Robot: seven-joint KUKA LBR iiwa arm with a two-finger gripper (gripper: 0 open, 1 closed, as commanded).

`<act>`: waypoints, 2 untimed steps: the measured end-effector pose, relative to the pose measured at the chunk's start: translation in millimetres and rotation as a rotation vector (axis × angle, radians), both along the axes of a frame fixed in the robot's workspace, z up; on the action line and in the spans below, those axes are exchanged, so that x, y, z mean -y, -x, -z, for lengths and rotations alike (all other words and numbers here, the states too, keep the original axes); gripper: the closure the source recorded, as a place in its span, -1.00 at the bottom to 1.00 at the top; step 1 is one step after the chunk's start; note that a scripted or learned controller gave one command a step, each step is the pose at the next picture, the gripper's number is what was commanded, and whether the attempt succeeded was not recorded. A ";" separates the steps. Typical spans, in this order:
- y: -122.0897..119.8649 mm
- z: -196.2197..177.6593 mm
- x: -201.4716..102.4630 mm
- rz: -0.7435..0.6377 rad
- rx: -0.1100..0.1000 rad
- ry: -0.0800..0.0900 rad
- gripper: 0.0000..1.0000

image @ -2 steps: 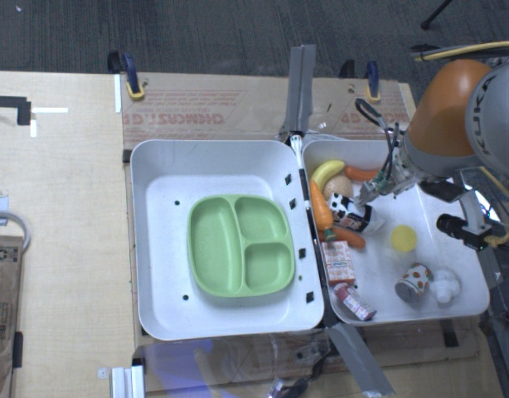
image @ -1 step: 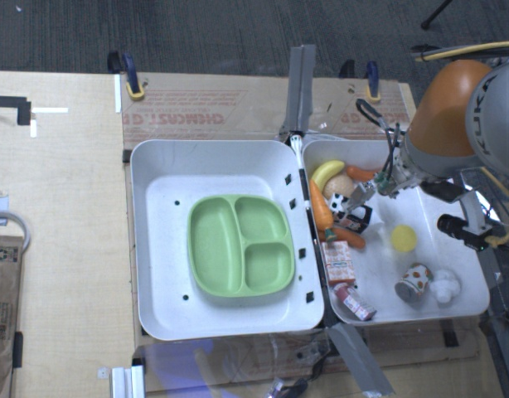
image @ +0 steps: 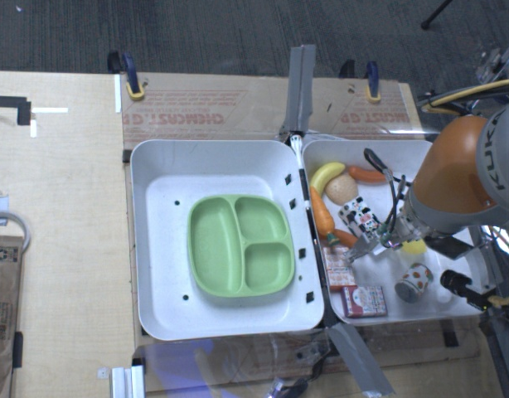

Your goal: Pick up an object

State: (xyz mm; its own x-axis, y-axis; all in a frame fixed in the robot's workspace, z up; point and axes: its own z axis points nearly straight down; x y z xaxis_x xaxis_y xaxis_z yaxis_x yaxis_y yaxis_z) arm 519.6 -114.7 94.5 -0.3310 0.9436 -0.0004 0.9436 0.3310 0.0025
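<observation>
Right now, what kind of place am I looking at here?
Most likely a robotics lab test bench: a robot arm reaches over two white bins, toy food like a banana fills one, and clamps hold cardboard to the bench.

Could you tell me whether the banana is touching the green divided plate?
Apart: the camera view shows the banana in the right bin, the green plate in the left.
</observation>
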 end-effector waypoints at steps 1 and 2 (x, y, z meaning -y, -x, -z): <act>-0.5 -8.2 0.9 0.003 0.001 0.001 1.00; -9.5 -105.2 -77.5 0.052 -0.003 0.001 1.00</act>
